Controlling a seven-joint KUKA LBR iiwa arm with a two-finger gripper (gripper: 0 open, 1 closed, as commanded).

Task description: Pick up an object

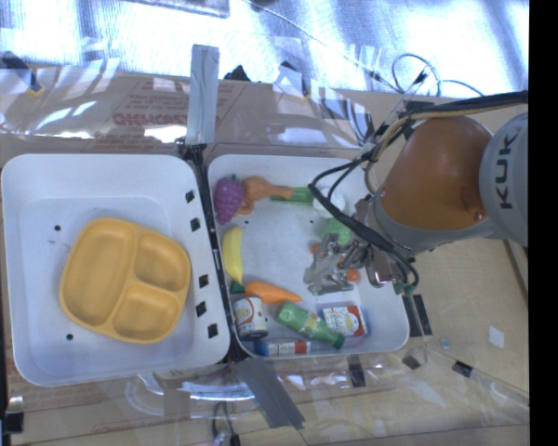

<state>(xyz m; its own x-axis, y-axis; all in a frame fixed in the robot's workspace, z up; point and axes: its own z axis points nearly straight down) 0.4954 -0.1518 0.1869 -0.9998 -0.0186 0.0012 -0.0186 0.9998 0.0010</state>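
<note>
Green toy (338, 229) sits right beside your fingers (327, 269) in the right bin (391, 328), and you cannot tell if they are open.

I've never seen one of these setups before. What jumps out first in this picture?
Probably the yellow divided plate, lying alone in the left bin. Next, the arm's big orange band at the right, with the gripper lowered into the right bin among toy food: purple grapes, a banana and a carrot.
</note>
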